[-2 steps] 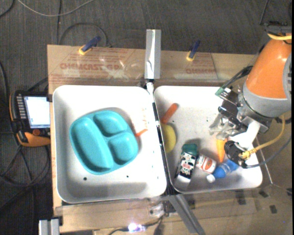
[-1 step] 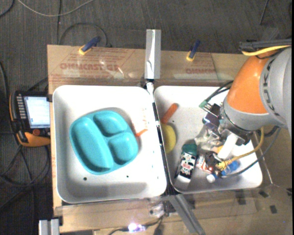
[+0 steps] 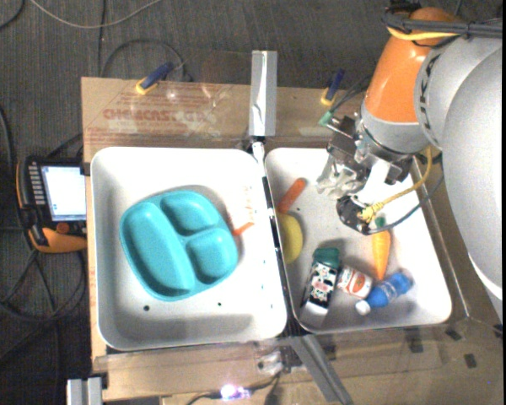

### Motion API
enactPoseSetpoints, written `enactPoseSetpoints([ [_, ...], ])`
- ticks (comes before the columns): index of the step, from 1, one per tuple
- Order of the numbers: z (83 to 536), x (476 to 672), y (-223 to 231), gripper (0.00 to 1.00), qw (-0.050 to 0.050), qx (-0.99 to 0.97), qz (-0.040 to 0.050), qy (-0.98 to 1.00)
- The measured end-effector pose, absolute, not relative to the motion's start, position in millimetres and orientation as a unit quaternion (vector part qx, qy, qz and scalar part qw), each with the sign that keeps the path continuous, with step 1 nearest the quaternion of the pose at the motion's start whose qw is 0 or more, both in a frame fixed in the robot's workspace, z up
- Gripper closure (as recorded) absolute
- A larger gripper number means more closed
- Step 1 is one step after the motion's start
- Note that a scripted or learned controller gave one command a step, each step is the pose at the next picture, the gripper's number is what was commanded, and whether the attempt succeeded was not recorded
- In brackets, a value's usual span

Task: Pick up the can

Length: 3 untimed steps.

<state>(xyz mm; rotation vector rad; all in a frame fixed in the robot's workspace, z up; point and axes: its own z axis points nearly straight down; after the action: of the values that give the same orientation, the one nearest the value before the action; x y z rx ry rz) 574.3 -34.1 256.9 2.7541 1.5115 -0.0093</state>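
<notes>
Can (image 3: 352, 280) is lying on its side near the front of the right bin (image 3: 438, 310), between carton (image 3: 322, 279) and bottle (image 3: 386, 293) — not picked yet. Your gripper (image 3: 344, 178) is hovering well behind it; you can't tell its opening.

I see a crowd at the front of the right bin (image 3: 443, 310): the can (image 3: 320, 281), a small jar (image 3: 352, 279), a blue bottle (image 3: 390, 290) and a carrot (image 3: 379, 251) sit close together, with little room between them. The yellow thing (image 3: 291, 236) blocks the can's left side. I see bare white floor around the big blue plate (image 3: 179, 241) in the left bin (image 3: 110, 310).
</notes>
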Motion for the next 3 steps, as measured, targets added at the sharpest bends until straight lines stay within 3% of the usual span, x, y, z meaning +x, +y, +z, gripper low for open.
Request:
enactPoseSetpoints([
  [1,256,667.8,-8,1.00,0.001,0.927,-0.0028,0.374],
  [2,182,580.0,-57,1.00,0.000,0.946,-0.0039,0.324],
  [3,304,622.2,-14,1.00,0.001,0.942,-0.0024,0.335],
])
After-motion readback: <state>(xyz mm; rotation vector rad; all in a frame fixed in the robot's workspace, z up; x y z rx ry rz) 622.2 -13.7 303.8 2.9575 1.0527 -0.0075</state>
